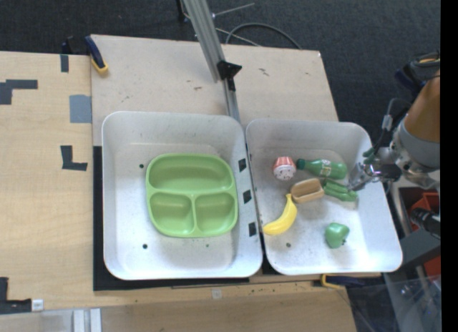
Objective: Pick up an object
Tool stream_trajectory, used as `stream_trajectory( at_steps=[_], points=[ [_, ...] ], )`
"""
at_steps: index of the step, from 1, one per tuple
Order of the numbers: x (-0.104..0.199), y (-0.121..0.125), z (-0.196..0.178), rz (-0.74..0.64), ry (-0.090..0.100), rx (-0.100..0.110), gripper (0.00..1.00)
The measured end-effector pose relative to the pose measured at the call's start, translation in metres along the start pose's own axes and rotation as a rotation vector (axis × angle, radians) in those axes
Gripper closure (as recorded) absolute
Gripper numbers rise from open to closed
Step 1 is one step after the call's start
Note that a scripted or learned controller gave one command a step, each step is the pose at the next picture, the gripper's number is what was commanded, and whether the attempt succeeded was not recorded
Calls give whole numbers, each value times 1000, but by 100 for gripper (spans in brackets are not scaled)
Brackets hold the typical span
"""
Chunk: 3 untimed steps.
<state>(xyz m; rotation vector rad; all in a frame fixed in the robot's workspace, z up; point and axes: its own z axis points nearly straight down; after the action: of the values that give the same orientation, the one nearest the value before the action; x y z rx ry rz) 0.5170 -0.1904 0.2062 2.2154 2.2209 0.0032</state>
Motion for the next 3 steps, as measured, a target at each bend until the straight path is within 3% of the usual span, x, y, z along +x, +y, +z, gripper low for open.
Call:
stream_trajectory(
  at_steps=[1, 3],
  points=[
    [0, 1, -13, 1, 2, 4, 100],
    [102, -1, -8, -4, 4, 7, 100]
  ],
)
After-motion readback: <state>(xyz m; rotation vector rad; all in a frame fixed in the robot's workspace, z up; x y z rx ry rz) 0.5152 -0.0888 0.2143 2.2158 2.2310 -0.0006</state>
